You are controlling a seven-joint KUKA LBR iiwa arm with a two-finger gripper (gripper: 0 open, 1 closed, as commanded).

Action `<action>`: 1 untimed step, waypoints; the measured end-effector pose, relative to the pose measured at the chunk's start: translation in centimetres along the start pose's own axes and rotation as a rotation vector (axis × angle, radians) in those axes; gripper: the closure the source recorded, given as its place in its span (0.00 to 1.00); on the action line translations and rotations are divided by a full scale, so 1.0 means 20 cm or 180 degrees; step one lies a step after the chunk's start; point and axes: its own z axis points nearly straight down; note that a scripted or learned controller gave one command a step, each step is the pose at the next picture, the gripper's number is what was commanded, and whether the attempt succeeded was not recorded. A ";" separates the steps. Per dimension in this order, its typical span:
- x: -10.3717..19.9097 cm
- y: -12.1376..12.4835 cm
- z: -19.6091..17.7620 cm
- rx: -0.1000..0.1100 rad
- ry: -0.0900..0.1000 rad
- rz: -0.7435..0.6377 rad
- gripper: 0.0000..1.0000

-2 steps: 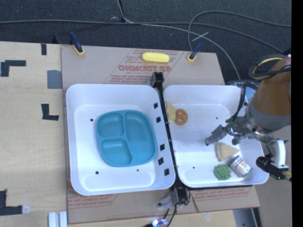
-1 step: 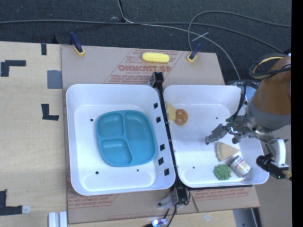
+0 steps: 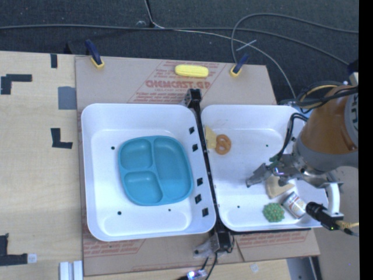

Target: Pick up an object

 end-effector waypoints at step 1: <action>0.00 0.00 0.27 -0.0004 0.0002 -0.0002 0.00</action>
